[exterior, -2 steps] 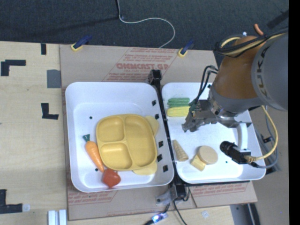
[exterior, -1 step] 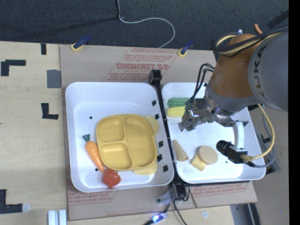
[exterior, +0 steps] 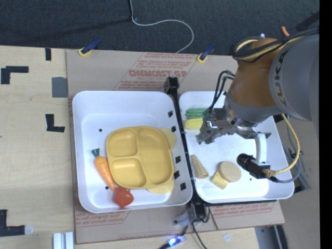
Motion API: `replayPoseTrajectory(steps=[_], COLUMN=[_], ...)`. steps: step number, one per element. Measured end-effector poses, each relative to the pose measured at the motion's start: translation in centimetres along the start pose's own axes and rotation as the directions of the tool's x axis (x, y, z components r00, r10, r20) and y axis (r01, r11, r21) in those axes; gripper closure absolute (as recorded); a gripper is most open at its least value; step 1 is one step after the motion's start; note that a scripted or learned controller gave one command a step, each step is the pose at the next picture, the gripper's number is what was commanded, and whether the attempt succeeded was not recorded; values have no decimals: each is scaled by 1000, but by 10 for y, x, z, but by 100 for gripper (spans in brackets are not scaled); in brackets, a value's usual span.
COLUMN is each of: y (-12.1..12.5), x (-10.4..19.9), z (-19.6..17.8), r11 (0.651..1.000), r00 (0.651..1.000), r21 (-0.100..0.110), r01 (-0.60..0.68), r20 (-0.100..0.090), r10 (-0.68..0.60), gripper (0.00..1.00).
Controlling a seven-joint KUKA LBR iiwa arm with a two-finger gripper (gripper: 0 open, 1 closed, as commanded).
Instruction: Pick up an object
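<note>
My gripper (exterior: 206, 134) hangs low over the left part of the right bin (exterior: 275, 191), under the grey arm with its orange band. Just beyond it, at its upper left, lie a green toy vegetable (exterior: 195, 112) and a pale yellow piece (exterior: 192, 123), the latter close to the gripper tip. A ridged tan cone (exterior: 198, 166) lies near the bin's front left. A round tan piece (exterior: 230, 171) with a yellow wedge (exterior: 219, 180) against it sits at the front middle. Nothing visibly hangs from the gripper.
The left bin (exterior: 83, 139) holds a yellow divided plate (exterior: 140, 156), an orange carrot (exterior: 105, 171), a red piece (exterior: 123, 196) and flat yellow bits under the plate's edge. A black divider bar (exterior: 179, 134) runs between the bins. A black cable fitting (exterior: 254, 165) hangs over the right bin.
</note>
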State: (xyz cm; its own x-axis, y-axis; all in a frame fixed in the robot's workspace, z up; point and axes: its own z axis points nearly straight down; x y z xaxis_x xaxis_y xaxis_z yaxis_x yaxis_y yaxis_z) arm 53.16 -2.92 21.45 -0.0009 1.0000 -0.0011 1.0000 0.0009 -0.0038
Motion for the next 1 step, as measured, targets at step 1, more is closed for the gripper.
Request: replayPoseTrajectory(steps=[1], y=[-6], x=[-10], z=[-17], r11=[1000], r00=[1000], r21=[-3], r01=[0], r20=[-1], r10=[0], gripper=[100])
